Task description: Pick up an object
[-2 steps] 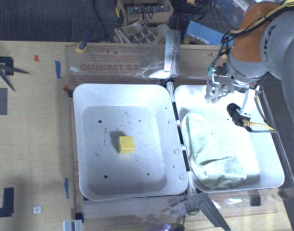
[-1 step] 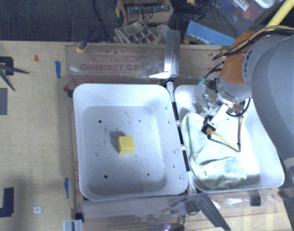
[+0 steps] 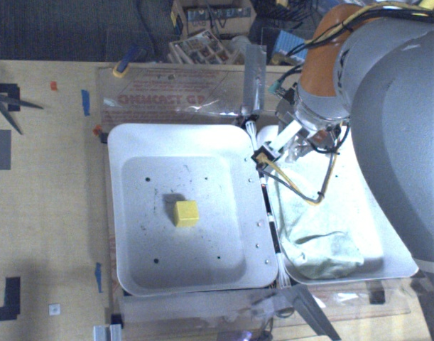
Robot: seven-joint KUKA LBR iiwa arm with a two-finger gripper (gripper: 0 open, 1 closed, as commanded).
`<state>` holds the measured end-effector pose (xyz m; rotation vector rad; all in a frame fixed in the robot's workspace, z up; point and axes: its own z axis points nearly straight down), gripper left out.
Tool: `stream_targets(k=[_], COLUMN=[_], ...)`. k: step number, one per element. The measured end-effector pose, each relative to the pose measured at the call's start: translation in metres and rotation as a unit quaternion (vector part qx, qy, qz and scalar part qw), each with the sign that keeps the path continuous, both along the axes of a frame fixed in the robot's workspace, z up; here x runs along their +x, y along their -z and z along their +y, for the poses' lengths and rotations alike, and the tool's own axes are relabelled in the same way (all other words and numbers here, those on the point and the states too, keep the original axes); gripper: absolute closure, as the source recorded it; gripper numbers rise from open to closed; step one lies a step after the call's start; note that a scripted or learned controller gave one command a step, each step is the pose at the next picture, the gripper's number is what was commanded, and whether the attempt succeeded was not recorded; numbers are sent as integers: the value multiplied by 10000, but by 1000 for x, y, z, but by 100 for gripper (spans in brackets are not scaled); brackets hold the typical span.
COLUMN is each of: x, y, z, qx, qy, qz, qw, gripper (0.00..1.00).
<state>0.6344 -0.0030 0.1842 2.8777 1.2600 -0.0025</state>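
A small yellow block [image 3: 187, 213] lies alone near the middle of the left bin [image 3: 131, 155]. A crumpled pale green cloth [image 3: 323, 251] lies in the near part of the right bin [image 3: 387, 261]. My gripper [image 3: 307, 142] hangs over the far left corner of the right bin, close to the wall between the bins. It is well away from the yellow block and above and behind the cloth. Nothing shows in its grasp.
The grey arm with its orange band [image 3: 330, 55] covers much of the right bin. A clear plastic bag [image 3: 170, 98] lies on the bench behind the left bin. Blue tape marks [image 3: 85, 101] and dark tools [image 3: 7, 101] sit on the bench at left.
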Motion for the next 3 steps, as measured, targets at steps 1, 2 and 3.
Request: stream_targets(k=[1,2,3], x=[-44,-43,-43], y=[1,-8,-17], z=[-9,-10,-10], qx=[4,-1,-5], qy=[1467,1460,1455], qz=[29,38,42], qw=[9892,9893,9894], gripper=[100,100,100])
